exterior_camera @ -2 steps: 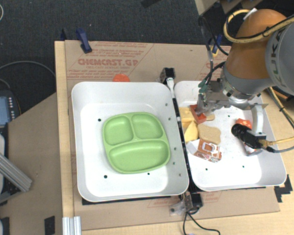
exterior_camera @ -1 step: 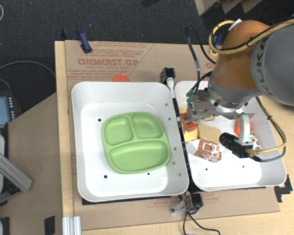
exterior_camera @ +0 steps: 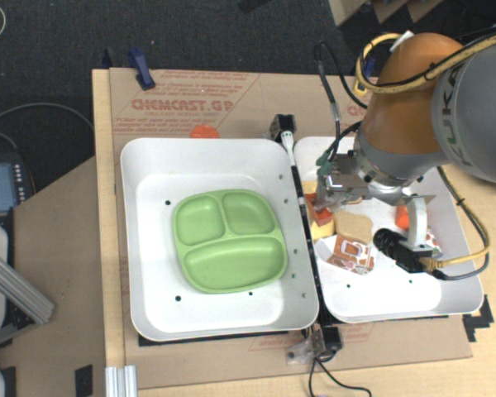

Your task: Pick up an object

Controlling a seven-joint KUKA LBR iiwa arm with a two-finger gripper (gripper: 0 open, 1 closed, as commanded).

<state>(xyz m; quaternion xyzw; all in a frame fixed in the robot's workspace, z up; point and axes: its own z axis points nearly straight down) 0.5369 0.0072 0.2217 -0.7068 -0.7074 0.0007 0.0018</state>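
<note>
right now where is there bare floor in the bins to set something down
Left bin: bare floor rings the green tray, widest along the near and left walls. Right bin: bare along its near edge. Crowded by the divider, where food pieces lie under the arm.
</note>
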